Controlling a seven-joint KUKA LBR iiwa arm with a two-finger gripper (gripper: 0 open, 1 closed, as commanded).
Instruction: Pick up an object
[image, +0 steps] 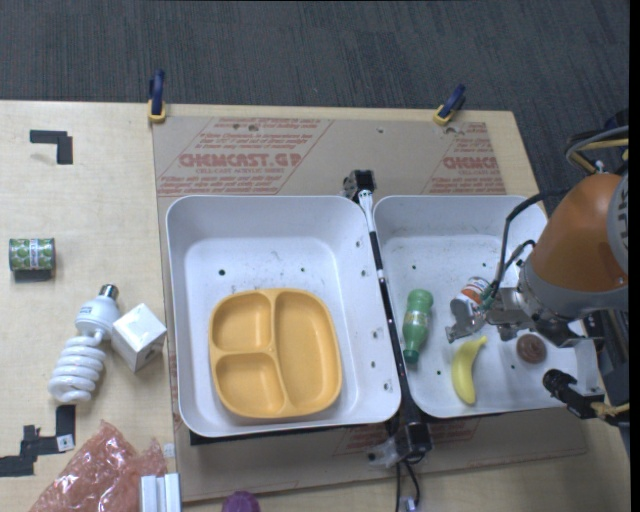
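Arm: the grey arm (580, 250) with its orange band comes in from the right, hanging low over the right bin (440, 225).
Gripper: the gripper (470, 318) sits in the middle of that bin, just above the top end of the banana.
Fingers: too small and too cluttered here to call; whether they are parted or together, I cannot tell, and nothing reads clearly as caught between them.
Banana: the yellow banana (464, 370) lies on the bin floor, near the front wall, its upper tip right beside the gripper.
Green bottle: a green bottle (415, 322) lies left of the banana, close to the wall shared with the other bin.
Brown round thing: a small brown round object (531, 348) rests to the right of the banana, partly under the arm.
Left bin: the left bin (250, 225) carries a yellow divided plate (275, 352), three compartments, lying flat.
Surface: out on the surface (80, 200), left of the bins, a spiral light bulb (83, 350) and a small white box (139, 335) touch each other; a green can (31, 256) lies farther up.
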